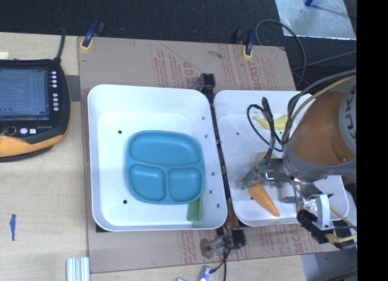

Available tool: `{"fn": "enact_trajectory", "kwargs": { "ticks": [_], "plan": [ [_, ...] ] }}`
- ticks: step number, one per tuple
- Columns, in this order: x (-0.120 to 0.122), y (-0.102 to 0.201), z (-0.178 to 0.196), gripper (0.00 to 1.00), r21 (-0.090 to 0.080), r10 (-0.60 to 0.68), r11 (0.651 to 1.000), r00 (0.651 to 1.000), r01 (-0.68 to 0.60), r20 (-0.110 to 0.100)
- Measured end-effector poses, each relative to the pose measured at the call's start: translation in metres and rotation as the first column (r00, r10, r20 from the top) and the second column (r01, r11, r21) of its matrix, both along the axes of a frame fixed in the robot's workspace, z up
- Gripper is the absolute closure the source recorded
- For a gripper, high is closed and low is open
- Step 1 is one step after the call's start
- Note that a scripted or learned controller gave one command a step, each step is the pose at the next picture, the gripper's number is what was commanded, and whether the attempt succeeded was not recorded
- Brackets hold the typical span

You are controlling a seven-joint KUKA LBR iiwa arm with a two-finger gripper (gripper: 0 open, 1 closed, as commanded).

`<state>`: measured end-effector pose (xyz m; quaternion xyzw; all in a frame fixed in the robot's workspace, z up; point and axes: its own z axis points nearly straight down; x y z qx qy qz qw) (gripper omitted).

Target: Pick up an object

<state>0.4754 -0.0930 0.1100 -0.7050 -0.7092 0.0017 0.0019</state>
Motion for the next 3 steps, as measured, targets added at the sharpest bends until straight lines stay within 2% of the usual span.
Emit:
{"fn": "enact_trajectory", "kwargs": {
  "ticks": [1,2,3],
  "plan": [
    [0.042,-0.012,-0.019,0.0,-0.001,0.0,1.0,1.0,0.0,0.002],
    [0.088,-0.006,-0.018,0.0,0.0,-0.001,1.0,1.0,0.001,0.002],
    [0.088,-0.008,-0.008,1.0,-0.002,0.002,1.0,1.0,-0.002,0.0]
  ]
}}
